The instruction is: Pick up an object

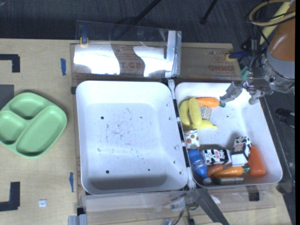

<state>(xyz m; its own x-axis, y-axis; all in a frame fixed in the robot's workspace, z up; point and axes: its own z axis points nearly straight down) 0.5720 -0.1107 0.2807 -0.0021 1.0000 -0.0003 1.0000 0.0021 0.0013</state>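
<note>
My gripper hangs open over the far right part of the right bin, nothing between its fingers. One fingertip points toward a small orange carrot just to its left. Below that lie a yellow banana and corn cob. Along the bin's left and near side sit a small printed can, a blue bottle, a cow-patterned carton, a second small carton, a large orange carrot and an orange tube-like item.
The left bin adjoins the right one along a shared rim. A green divided plate lies on the bench at far left. A clear plastic panel stands behind the left bin. Cables hang at the upper right.
</note>
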